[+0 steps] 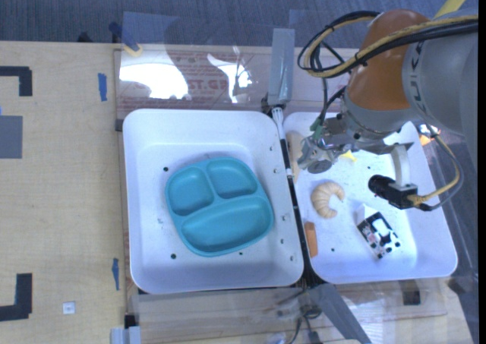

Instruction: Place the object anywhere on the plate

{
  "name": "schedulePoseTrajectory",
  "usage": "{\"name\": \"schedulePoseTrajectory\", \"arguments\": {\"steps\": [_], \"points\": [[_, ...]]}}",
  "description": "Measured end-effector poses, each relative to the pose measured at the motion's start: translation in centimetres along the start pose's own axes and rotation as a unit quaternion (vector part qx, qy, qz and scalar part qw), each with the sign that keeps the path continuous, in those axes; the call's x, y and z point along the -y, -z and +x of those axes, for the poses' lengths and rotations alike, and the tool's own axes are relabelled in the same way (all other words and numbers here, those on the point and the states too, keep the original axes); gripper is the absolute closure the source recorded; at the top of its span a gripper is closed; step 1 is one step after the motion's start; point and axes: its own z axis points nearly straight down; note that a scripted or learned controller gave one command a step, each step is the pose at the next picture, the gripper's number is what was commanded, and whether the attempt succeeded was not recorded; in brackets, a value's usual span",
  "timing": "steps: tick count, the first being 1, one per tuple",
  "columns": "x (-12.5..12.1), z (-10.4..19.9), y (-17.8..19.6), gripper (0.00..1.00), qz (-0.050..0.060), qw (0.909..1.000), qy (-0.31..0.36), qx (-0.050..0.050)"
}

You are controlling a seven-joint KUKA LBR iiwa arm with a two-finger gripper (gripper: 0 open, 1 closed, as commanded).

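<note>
Still at the picking stage: croissant [327, 199] lying loose near the left wall of the right bin [437, 259], blue divided plate [219, 206] bare in the left bin [144, 145]. Jaws [317, 149] hovering just above the croissant toward the bin's far-left corner; open or closed, cannot tell. Next: descend, grip, carry left over the plate.
</note>
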Motion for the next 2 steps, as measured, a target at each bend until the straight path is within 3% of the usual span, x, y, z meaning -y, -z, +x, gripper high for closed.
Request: {"name": "schedulePoseTrajectory", "arguments": {"steps": [1,2], "points": [[7.52,9.42,-0.07,1.0,0.001,0.9987,0.052,-0.001],[7.52,9.12,-0.06,0.0,0.001,0.9988,0.049,0.0]]}}
